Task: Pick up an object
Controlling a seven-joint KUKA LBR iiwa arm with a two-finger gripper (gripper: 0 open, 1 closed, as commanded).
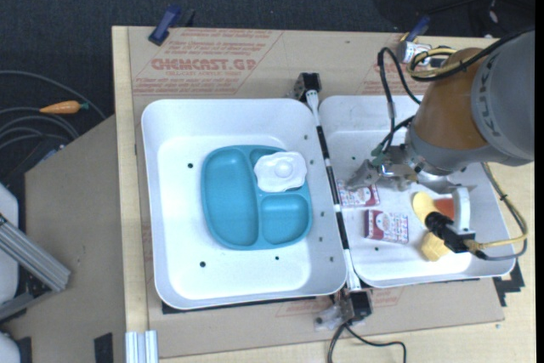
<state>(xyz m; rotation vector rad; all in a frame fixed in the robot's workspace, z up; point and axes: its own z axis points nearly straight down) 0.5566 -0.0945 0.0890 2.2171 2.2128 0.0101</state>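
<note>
My gripper (364,174) hangs low in the right bin (365,119), near its left wall, with the grey and orange arm reaching in from the right. Just below its tip lies a red and white packet (360,196). A second red and white packet (388,225) lies a little nearer the front. To the right of them are a yellow rounded piece (422,203), an orange piece (443,207) and a yellow block (433,247). I see nothing held in the gripper. The arm hides the back right part of this bin.
The left bin (170,183) holds a blue divided plate (234,200) with a white lumpy object (280,171) on its upper right compartment. A black clamp (307,84) joins the bins at the back. Cables run along the arm and the right bin's front edge.
</note>
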